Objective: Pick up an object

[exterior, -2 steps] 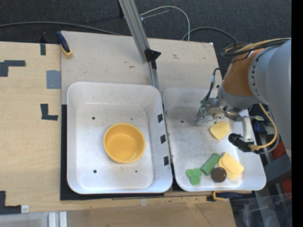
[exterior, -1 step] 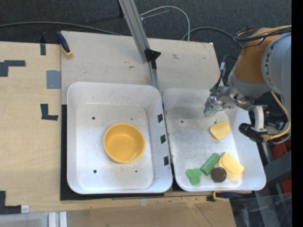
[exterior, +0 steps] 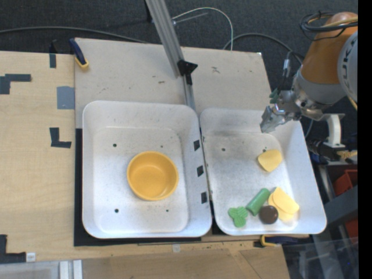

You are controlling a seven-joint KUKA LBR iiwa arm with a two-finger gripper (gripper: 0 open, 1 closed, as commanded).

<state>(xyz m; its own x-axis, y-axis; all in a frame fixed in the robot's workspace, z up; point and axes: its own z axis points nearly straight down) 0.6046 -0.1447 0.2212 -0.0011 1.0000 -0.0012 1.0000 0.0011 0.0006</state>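
Observation:
My gripper (exterior: 269, 122) hangs over the far right part of the right bin (exterior: 232, 127), above and just beyond a yellow wedge-shaped piece (exterior: 270, 160). Nothing shows between its fingers. Near the bin's front right corner lie a second yellow piece (exterior: 285, 203), a dark brown round object (exterior: 268, 214), a green cylinder (exterior: 258, 201) and a small green leafy piece (exterior: 238, 216). A yellow bowl (exterior: 152, 175) sits in the middle of the left bin (exterior: 99, 121).
A grey metal pole (exterior: 168, 31) slants down from the top to the divide between the bins. Cables (exterior: 232, 28) run over the dark floor behind the bench. A yellow-and-blue clamp (exterior: 79, 54) grips the board's far left corner.

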